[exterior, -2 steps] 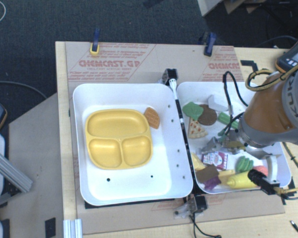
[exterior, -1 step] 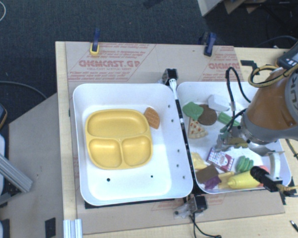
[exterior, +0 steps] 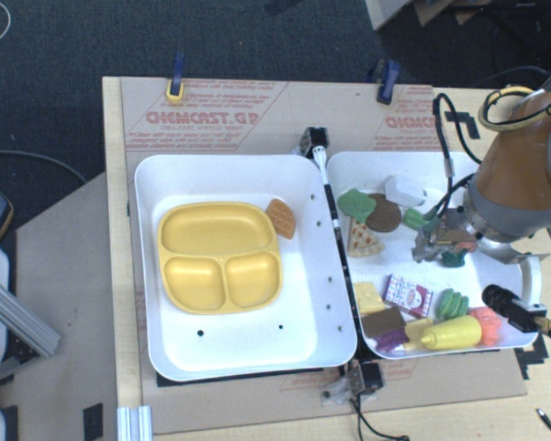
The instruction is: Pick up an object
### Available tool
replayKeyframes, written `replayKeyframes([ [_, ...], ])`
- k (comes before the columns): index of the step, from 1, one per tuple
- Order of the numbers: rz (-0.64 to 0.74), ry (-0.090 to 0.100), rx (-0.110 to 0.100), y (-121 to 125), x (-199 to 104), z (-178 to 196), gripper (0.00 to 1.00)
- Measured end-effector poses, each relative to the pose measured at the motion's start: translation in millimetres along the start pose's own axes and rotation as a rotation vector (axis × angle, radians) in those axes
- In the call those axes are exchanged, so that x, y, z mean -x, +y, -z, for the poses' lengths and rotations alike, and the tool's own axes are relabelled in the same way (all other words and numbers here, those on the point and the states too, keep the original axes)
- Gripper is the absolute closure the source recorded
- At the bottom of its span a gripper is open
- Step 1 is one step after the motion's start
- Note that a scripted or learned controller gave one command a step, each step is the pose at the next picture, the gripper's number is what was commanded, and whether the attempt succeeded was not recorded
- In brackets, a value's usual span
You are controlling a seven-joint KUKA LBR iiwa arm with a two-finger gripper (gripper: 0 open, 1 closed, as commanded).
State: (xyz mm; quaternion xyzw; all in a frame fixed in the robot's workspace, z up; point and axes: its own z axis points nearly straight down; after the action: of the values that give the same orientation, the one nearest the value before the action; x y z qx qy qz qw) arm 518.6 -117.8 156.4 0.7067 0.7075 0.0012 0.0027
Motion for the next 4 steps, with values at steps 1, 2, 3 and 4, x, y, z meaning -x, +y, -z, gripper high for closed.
replayKeyframes([
  [1, 0.001, 0.0, 0.002, 2, -10, 52, 1.0],
  [2, 0.0, 0.0, 0.0, 4, -10, 70, 1.0],
  [3, 0.004, 0.005, -0.009, -4, -64, 59, 1.0],
  [4, 0.005, 0.005, -0.01, -9, -117, 54, 1.0],
])
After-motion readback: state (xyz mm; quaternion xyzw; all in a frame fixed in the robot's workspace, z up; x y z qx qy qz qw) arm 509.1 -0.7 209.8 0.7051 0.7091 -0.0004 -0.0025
